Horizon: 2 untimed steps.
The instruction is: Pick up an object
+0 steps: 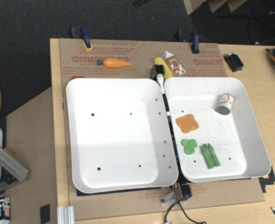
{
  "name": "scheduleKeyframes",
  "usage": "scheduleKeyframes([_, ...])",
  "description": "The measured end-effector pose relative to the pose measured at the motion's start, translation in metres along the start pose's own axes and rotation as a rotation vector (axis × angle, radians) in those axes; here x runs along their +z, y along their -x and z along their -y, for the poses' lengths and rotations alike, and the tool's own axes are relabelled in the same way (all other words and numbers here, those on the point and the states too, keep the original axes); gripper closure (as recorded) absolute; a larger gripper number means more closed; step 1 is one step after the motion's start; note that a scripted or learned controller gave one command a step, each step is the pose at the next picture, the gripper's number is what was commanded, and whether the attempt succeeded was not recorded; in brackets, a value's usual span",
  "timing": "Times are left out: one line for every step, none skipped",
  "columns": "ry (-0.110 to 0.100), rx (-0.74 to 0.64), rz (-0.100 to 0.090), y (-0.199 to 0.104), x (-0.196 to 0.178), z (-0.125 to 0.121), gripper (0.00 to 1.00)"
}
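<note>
The right bin (249,125) holds several small objects. A small can (224,103) lies on its side near the bin's back right. An orange flat piece (187,122) sits near the bin's left wall. In front of it lie a green leafy toy (189,146) and a green asparagus bundle (210,155). The left bin (81,139) shows bare white floor with a few dark dots.
Behind the bins on the cardboard bench lie a toy carrot (114,63), a yellow banana (162,65) and a brown-and-white packet (174,65). Two blue clamps (85,38) (195,42) grip the back edge. A black block (233,62) sits at back right.
</note>
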State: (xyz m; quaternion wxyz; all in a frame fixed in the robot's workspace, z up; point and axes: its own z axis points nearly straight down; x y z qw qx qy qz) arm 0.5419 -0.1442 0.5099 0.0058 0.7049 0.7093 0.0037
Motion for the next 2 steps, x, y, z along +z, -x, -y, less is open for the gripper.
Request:
scheduleKeyframes([-0.013, 0.003, -0.004, -0.034, -0.010, 0.065, 1.00])
scheduleKeyframes([-0.007, 0.006, -0.001, -0.032, -0.027, 0.062, 1.00])
